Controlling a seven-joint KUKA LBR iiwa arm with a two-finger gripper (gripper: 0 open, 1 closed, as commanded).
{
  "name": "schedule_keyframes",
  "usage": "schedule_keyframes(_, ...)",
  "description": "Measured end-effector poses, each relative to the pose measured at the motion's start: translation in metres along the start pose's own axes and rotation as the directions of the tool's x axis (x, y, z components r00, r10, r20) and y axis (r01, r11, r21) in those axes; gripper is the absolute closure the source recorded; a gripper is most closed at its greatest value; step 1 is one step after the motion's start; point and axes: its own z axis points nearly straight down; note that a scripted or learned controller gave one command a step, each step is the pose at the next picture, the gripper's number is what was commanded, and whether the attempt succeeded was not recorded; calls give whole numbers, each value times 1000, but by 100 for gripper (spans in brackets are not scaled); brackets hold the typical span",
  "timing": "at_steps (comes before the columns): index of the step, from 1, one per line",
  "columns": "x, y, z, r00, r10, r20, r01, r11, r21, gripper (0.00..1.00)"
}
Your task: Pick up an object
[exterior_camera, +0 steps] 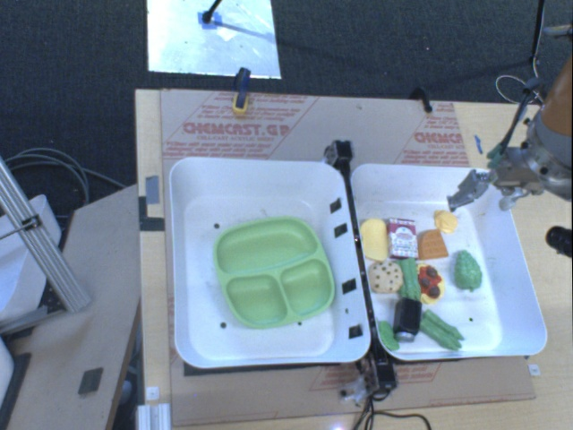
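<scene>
My gripper (484, 198) hangs over the far right part of the right bin (524, 280), open, with nothing between its fingers. Its left fingertip (457, 199) is just above and to the right of a small yellow piece (445, 221). Toy foods lie below it: an orange toast slice (432, 244), a red and white box (403, 236), a yellow cheese piece (373, 237), a green broccoli (466, 270), a cookie (386, 277), a pizza slice (431, 283), a black item (407, 317) and green beans (441, 329).
The left bin (192, 240) holds a light green divided tray (273, 271). A black divider (351, 240) separates the two bins. The grey arm (551, 146) comes in from the right edge. A cable runs near the bench's front edge (376, 392).
</scene>
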Motion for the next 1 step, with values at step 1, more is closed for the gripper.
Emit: schedule_keyframes(1, -9, -29, 106, 1000, 4, -3, -4, 1000, 11, 0)
